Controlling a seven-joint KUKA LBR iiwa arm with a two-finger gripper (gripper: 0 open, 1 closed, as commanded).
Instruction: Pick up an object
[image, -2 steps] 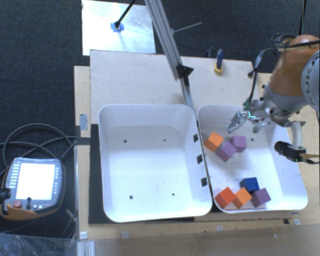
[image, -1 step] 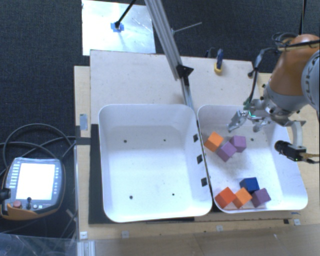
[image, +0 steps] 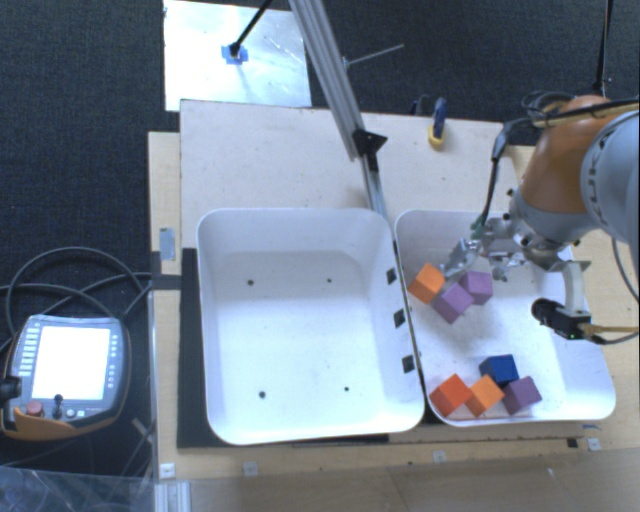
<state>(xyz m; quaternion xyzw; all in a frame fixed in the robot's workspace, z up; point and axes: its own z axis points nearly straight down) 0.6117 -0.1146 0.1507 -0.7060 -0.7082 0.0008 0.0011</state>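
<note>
Two bins side by side, and the gripper (image: 480, 256) hangs low in the right bin (image: 590, 400), just above a purple cube (image: 477, 286); an orange cube (image: 428, 283) sits near, four more at the front; finger state impossible to tell

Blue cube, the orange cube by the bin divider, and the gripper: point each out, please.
blue cube (image: 499, 368), camera view, on its top face.
orange cube (image: 428, 283), camera view, middle of its upper face, beside the divider.
gripper (image: 472, 256), camera view, at its tips above the purple cubes (image: 463, 293).
</note>
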